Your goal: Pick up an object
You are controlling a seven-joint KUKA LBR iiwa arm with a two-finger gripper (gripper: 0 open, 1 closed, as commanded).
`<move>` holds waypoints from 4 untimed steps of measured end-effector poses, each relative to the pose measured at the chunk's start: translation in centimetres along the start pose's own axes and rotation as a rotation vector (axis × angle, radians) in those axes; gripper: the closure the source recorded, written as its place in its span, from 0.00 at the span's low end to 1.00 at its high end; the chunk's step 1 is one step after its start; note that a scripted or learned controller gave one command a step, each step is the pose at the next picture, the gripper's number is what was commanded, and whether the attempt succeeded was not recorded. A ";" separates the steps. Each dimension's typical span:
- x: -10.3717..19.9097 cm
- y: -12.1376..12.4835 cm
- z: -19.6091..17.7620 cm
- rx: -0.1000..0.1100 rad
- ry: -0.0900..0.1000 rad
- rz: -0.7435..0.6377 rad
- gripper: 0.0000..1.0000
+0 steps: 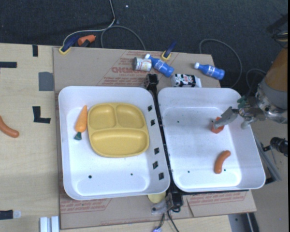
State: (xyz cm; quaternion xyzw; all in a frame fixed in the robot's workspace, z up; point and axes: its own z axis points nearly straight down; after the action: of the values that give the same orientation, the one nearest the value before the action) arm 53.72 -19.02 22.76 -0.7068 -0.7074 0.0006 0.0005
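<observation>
The left bin held a yellow three-part plastic plate near its far edge, with a tapered orange carrot lying just beside the plate's left rim. The right bin held a smooth, curved orange sausage toward its near right corner and a small red-orange object near its right wall. The gripper reached in over that wall, its grey fingers closed around the red-orange object's top. Both bins were shallow, glossy white, with rounded corners. Another sausage lay on the bench's left edge; two blue bottles lay beyond the bins.
</observation>
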 end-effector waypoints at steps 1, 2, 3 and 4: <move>-3.5 -4.0 12.7 0.008 0.003 0.004 0.00; 3.7 -5.2 14.2 -0.008 -0.006 -0.001 0.00; 3.3 -5.1 13.0 -0.011 -0.008 0.003 1.00; 9.4 -2.9 12.5 0.000 0.003 -0.006 1.00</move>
State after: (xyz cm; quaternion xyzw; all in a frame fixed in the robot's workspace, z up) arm 50.77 -9.59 10.30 -0.7046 -0.7096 -0.0007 0.0015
